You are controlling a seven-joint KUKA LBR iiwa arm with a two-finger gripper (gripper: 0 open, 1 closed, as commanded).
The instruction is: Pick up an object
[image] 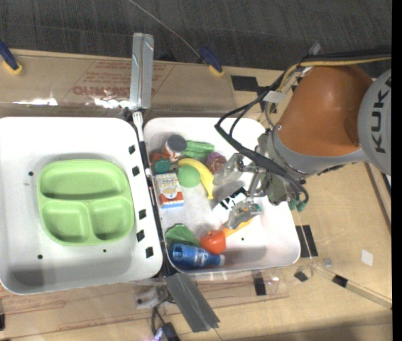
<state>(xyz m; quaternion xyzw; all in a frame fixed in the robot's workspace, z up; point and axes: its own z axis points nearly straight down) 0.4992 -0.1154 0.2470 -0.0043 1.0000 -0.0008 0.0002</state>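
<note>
The claw (238, 190) hangs low over the middle of the right bin (280, 244), and honestly I can't tell what state it's in, too much cable and metal bunched up there.

Nothing says which object to go for, so my pick would be the banana (198, 173), just left of the claw. It looks like a plastic toy: light, stiff, smooth skin, so probably a bit slippery. I'd pinch it across the thick middle of the curve, not at the tapered ends, where it would likely squirt out.

Other candidates, placed from the banana:
- small carton (169, 190), touching it on the left. Flat sides, should be easy if it isn't wedged against the bin wall.
- red and orange toy (219, 239), below it, near the front. Round, likely rolls.
- blue bottle (194, 256), lying at the front wall. Probably the heaviest one.
- can (175, 145), just above it, with a green piece beside.

Counts: two white bins, one banana, one carton, one bottle, one can, and one green tray (84, 199) with three compartments in the left bin (9, 155). The green bits number maybe three; the pile's too tangled to be sure.
</note>
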